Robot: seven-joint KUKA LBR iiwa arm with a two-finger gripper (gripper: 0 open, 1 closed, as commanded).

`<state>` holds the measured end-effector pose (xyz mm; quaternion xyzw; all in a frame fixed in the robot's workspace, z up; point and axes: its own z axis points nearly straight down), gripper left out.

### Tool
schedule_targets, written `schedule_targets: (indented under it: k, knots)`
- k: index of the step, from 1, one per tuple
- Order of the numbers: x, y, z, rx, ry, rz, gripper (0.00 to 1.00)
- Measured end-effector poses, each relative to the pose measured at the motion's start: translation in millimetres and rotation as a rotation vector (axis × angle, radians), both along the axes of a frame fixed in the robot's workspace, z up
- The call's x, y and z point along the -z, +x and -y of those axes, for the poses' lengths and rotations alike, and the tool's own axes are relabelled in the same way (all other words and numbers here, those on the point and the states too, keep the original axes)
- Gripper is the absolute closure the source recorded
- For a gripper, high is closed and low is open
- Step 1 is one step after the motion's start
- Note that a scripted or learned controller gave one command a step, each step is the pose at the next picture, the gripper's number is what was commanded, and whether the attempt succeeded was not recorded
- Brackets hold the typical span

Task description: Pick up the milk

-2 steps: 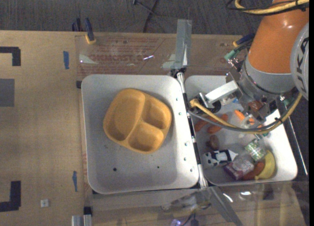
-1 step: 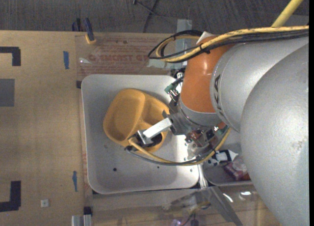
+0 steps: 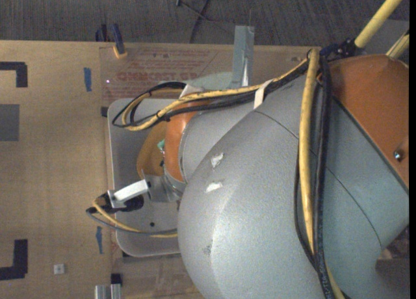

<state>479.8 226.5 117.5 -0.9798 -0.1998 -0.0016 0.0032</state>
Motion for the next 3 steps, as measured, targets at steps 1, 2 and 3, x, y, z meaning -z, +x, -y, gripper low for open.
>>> schedule_targets:
  k: [1, 2, 3]
  knots:
    - [-31, -1, 75, 0.054, -0.006, -0.007, 0.0]
    - [-40, -2, 73, 0.05, -0.006, -0.01, 1.0]
    - [24, 2, 8, 0.205, -0.003, 0.002, 1.0]
